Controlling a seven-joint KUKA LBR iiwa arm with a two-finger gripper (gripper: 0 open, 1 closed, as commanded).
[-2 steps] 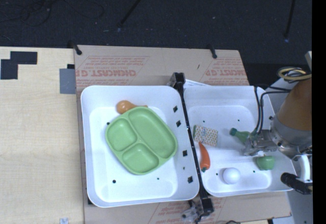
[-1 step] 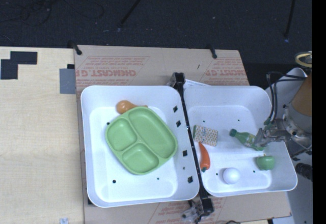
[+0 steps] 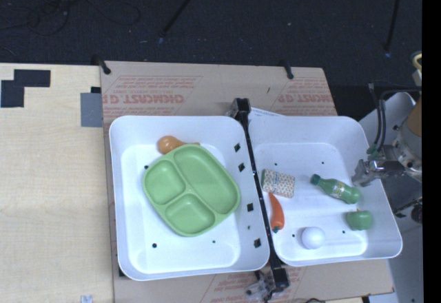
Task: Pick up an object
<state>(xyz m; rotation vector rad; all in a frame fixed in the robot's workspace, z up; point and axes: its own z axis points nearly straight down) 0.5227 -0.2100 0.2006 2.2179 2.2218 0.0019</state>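
**Claw at the right bin's edge**

The claw (image 3: 368,169) hangs over the right bin's (image 3: 331,136) right rim, just beside the green bottle (image 3: 335,189); its opening cannot be told. The 2 bins rest on cardboard (image 3: 207,88) atop a pale wooden bench (image 3: 48,191), dark floor (image 3: 207,5) beyond.

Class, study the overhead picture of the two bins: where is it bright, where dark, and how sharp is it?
Camera view: the two white bins are brightly and evenly lit with soft shadows under the green plate; the floor beyond the bench is nearly black; the small bottle and white ball look slightly soft; the gripper is dim.
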